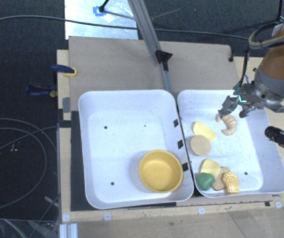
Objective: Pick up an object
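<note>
Count: two white bins sitting side by side on the table, left bin [107, 108] and right bin [266, 152]. One yellow bowl [161, 170] lying in the left bin, near its front right corner, well apart from the jaws, down and to the left of them.

Right bin holding six small pieces: one croissant-shaped pastry [229, 125], one pale yellow wedge [204, 131], one tan round disc [200, 145], one yellow-green piece [210, 166], one dark green piece [205, 181], one corn-like yellow piece [230, 182] with something tan tucked just beside it, too small to tell what.

Arm reaching in from the right, orange band up near the frame edge, wrist angling down and left over the back of the right bin. Gripper [235, 109] hanging just above the pastry; the jaws are looking spread, two dark fingers apart, one by the pastry's upper end and one off to its right. Nothing sitting between them, not grasping anything. Whether a finger is touching the pastry, can't tell.

Wedge and disc lying just below-left of the jaws; the green, yellow-green and corn pieces clustering at the front edge, well below them
</note>
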{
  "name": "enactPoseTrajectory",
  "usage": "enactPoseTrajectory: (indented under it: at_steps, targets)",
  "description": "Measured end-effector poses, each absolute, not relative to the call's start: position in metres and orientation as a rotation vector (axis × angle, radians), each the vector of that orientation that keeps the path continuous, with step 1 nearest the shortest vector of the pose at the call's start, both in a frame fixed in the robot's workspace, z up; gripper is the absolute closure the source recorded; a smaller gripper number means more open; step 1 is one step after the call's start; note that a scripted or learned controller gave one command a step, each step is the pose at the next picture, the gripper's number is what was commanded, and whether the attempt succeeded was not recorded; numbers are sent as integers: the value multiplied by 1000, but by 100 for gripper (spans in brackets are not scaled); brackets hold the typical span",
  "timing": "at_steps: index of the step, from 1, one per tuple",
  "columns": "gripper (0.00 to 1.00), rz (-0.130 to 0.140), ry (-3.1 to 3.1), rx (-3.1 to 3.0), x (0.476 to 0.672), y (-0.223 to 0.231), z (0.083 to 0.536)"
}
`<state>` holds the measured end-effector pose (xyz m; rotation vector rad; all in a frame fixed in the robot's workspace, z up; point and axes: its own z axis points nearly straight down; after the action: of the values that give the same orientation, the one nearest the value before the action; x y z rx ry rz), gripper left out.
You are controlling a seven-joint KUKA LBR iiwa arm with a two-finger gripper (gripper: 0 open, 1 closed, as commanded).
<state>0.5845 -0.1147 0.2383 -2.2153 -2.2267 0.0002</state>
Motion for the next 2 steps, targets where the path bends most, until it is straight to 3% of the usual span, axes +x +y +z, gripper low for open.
enactPoseTrajectory:
  at_steps: [1, 2]
  targets:
    - [0, 0, -2227, -2216, 585, -115, 239]
    - [0, 2, -2224, -2218, 590, -114, 196]
